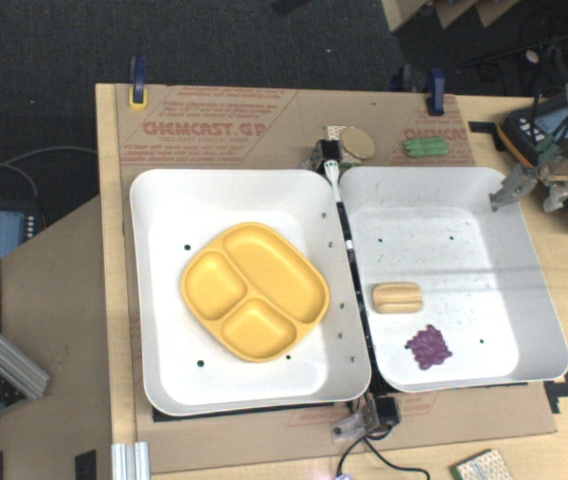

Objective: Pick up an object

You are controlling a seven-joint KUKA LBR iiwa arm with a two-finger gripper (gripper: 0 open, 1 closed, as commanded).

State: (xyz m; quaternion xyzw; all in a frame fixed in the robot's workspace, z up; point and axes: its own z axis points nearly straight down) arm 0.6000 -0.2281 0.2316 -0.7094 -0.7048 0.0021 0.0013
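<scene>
Two bins on surface [264,118]. Left bin [154,268]: yellow divided plate [254,290]. Right bin [504,268]: tan bread roll [397,297], purple grapes [428,346] just below. Pincer [539,183] at right bin's far right corner, grip state: cannot tell.

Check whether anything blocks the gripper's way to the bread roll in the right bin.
Nothing visible does. The gripper sits at the right bin's upper right rim, and bare bin floor lies between it and the bread roll. The purple grapes lie beyond the roll, apart from it.
</scene>
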